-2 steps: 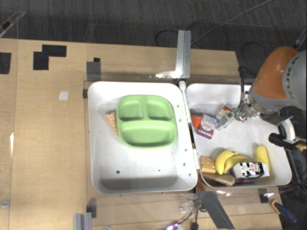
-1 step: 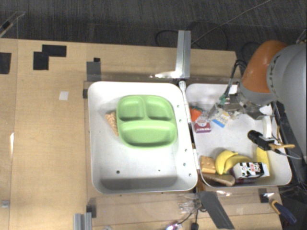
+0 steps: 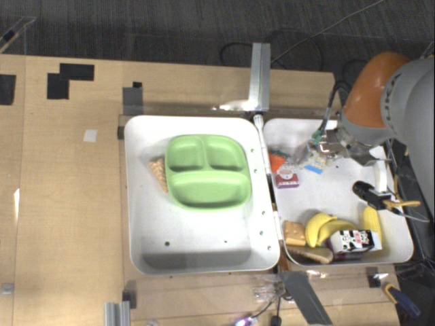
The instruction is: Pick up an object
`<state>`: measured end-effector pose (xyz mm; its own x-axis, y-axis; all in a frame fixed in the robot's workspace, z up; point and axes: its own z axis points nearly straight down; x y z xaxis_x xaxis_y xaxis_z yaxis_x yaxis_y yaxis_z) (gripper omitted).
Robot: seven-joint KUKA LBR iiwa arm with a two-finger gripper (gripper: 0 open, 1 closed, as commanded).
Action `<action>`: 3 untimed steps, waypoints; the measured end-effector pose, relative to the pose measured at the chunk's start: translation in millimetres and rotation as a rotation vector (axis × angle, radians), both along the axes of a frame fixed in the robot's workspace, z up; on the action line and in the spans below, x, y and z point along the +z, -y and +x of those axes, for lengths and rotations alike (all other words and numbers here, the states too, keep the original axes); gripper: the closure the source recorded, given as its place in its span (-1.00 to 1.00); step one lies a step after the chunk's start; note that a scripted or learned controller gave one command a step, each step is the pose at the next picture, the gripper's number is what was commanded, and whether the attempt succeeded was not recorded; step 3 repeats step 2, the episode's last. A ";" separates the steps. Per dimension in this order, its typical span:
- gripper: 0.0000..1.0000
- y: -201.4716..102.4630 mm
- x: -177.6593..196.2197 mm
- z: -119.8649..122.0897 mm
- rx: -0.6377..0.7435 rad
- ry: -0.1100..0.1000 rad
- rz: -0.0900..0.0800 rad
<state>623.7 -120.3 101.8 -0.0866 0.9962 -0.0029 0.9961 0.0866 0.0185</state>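
so the arm (image 3: pixel 397 97) was reaching in from the right, over the far right corner of the right bin (image 3: pixel 340 189), orange band up top and the wrist angled down toward the bin's back part. the end effector (image 3: pixel 325 143) sat low by the back of that bin, right above a little clutter of wrappers (image 3: pixel 306 160). honestly couldn't tell if it was wide, narrow or holding anything, that bit was too small and cluttered to read.

closest candidate looked like the small dark red packet (image 3: pixel 286 176), lying just toward the left and near side of the end effector, close to the divider between the bins. it looked roughly square, so no real long axis to line up on. the bananas (image 3: pixel 325 227) were well apart from it, down at the near edge, curved with their long run going left-right, next to a black and white carton (image 3: pixel 356 241) and a cracker-looking thing (image 3: pixel 295 233).

the left bin (image 3: pixel 146 202) had a green divided plate (image 3: pixel 206 170) with something tan (image 3: pixel 158 173) peeking out from under its left side, way off from the arm.

my guess: any pick would come from that back clutter, a short drop more than a reach.
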 end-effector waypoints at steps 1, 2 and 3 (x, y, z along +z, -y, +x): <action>1.00 -70.4 84.8 20.3 -0.051 -0.013 0.002; 1.00 -93.1 84.0 43.0 -0.199 -0.028 0.002; 1.00 -93.1 84.0 43.0 -0.199 -0.028 0.002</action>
